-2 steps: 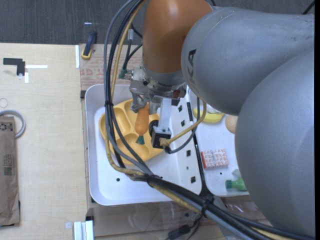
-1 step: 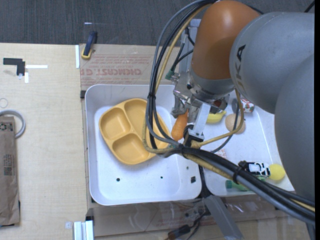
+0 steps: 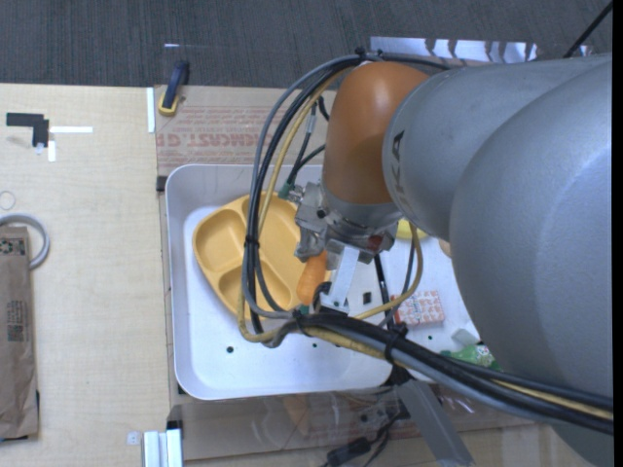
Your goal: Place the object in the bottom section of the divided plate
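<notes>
- The grey arm [image 3: 506,222] with its orange band [image 3: 365,129] fills the right side, reaching down over the white bin [image 3: 195,358].
- The bin sits on a wooden bench [image 3: 88,212]; black and yellow cables [image 3: 263,261] loop across it from the arm.
- A yellow divided plate [image 3: 229,246] lies in the bin's left half, partly covered by the wrist.
- The gripper [image 3: 321,270] hangs over the plate's right edge; whether it is apart or together cannot be told.
- A small orange object [image 3: 311,278] shows just under the gripper, at the plate's right rim; a grip on it cannot be confirmed.
</notes>
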`<state>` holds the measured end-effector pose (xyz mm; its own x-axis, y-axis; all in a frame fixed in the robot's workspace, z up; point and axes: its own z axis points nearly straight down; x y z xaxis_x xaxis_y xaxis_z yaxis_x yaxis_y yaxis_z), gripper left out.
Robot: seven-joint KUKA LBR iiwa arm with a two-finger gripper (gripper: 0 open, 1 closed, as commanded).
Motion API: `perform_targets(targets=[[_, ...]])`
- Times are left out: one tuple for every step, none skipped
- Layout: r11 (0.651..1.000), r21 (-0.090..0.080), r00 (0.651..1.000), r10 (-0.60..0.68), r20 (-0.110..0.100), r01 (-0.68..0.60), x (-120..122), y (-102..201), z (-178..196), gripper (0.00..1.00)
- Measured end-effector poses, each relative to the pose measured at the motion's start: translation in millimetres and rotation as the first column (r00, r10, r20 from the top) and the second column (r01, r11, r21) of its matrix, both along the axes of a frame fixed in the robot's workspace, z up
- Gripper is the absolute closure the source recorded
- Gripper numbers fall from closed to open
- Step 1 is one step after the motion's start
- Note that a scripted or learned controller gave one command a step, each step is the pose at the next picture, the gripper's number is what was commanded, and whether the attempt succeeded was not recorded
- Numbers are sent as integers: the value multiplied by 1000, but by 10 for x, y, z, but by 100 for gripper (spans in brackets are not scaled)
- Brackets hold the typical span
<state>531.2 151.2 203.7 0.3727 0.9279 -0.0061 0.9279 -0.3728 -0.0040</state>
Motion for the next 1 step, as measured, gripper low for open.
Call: perform_targets(targets=[[995,0,995,105,3,-105,632,766,-32,100]])
